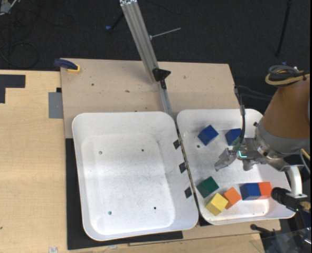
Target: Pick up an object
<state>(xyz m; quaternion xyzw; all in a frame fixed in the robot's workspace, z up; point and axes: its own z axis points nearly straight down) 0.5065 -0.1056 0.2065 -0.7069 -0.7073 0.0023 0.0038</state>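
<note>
The gripper point(235, 159) hangs over the middle of the right bin point(190, 121), carried by the grey arm point(285, 117) with its orange band that reaches in from the right. Its two fingers point(222, 162) stand apart, pointing down and to the left, and nothing sits between them; a small green light glows on the gripper body.

Just above the gripper lies a blue cube point(233, 136), partly hidden behind the wrist. A second blue cube point(208, 135) sits a little farther left, near the bin's upper left part. Below the gripper, toward the bin's front, a dark green cube point(207, 186) lies near the left wall, with a yellow cube point(216, 203) just below it and an orange cube point(232, 197) touching the yellow one. To the right of these lies a blue block point(250, 191) with an orange-red block point(265, 188) against its right side.

The left bin point(92, 123) stands beside the right one, the two joined by dark clips along their shared edge. A slanted aluminium bar point(141, 36) rises behind the bins from the wooden bench point(113, 86)
</note>
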